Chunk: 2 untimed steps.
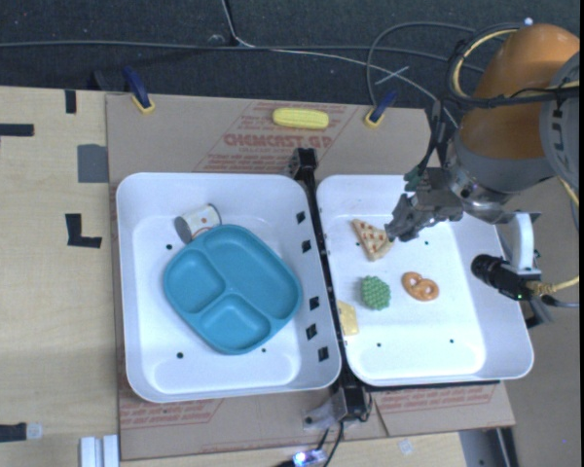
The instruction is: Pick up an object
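Observation:
My gripper (402, 228) hangs low over the right bin (467, 358), its tip just right of a waffle-patterned pizza-slice toy (372, 238). Nothing shows between its fingers. A green bumpy ball (375, 293) lies in the middle of that bin, with an orange pretzel (420, 286) to its right. A pale yellow piece (346, 316) rests against the bin's left wall.
The left bin (141, 358) holds a blue divided plate (231, 287) and a small tipped-over cup (198, 222). A yellow corn toy (300, 118) lies on the cardboard behind the bins. A black divider (315, 251) runs between the bins. Cables trail above the arm.

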### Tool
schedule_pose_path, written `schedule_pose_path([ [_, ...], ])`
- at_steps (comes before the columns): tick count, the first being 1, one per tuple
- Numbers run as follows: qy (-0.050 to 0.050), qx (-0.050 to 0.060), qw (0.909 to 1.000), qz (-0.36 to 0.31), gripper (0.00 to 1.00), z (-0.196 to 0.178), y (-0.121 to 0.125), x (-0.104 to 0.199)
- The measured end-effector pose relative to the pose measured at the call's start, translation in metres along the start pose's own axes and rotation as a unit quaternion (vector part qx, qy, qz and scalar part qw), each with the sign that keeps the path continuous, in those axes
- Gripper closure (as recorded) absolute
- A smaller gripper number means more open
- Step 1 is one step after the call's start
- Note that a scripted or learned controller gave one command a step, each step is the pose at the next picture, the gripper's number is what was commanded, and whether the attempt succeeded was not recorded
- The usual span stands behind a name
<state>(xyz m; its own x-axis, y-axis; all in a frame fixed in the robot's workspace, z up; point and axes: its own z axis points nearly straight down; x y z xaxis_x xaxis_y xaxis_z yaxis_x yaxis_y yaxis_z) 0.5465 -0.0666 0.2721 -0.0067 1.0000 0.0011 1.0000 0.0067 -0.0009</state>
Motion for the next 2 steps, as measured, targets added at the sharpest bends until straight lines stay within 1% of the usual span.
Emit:
schedule_pose_path([
  [1, 0.000, 0.001, 1.0000, 0.000, 1.00, 0.019, -0.003, 0.060],
  [2, 0.000, 0.001, 1.0000, 0.000, 1.00, 0.032, 0.008, 0.113],
])
